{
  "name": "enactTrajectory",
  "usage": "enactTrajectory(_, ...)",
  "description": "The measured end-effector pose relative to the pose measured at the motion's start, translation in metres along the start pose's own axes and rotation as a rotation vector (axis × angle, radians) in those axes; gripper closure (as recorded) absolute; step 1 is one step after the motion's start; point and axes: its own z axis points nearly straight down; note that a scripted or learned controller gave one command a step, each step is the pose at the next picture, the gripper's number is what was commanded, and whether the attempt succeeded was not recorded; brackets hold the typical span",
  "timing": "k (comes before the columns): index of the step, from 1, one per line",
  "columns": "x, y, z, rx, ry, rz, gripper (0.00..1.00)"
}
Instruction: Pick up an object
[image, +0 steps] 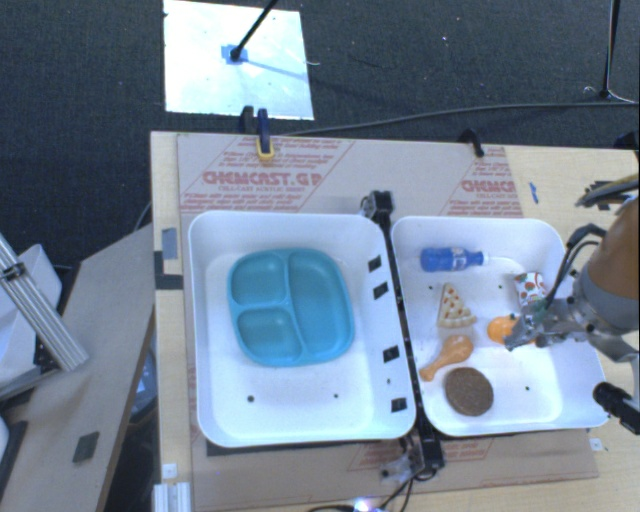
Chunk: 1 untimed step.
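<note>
The right bin (540, 238) holds a blue bottle (451, 260) lying on its side, a pizza-slice toy (454, 307), an orange chicken-leg toy (447, 356), a brown round patty (468, 391), a small orange piece (500, 327) and a red-and-white item (529, 289). My gripper (522, 334) reaches in from the right, low over the bin floor, right beside the small orange piece. Nothing can be seen held between its fingers.
The left bin (215, 390) holds a teal divided plate (291, 306). A black divider with clips (392, 300) runs between the bins. The arm's grey body (605, 290) hangs over the right bin's right edge. Cardboard lies under both bins.
</note>
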Motion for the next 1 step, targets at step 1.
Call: enactTrajectory(1, -0.0002, 0.0011, -0.0433, -0.002, -0.001, -0.001, 1.0)
